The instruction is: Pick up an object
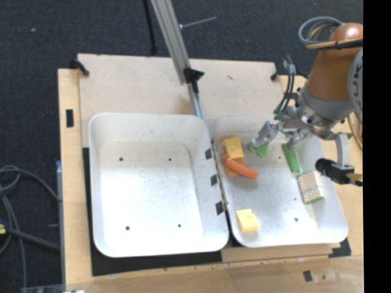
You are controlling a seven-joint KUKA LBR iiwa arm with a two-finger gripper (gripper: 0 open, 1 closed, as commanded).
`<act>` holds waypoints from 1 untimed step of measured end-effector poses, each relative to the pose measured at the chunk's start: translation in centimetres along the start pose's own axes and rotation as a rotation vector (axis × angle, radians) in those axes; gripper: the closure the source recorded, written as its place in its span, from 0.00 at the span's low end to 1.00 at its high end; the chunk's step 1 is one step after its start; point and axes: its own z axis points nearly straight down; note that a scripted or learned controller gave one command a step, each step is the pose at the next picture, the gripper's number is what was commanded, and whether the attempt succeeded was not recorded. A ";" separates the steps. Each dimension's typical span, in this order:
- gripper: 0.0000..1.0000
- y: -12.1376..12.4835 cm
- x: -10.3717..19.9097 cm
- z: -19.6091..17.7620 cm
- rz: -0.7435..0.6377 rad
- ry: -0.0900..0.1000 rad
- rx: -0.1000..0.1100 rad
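Bench [140, 84] carrying two white bins side by side. Left bin [153, 182]: bare floor. Right bin [275, 224]: holds all the objects. Arm [330, 72] reaching in from the right; its pincer [278, 138] spread wide over the bin's far part, gripping nothing. Orange carrot [239, 168] near the left wall, touching a yellow block [233, 147]. Speckled sponge [310, 187] at right. Green stick [291, 158] below the pincer. Second yellow block [247, 220] near the front.
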 end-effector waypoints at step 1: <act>0.00 -0.4 -0.2 6.3 0.000 0.000 0.001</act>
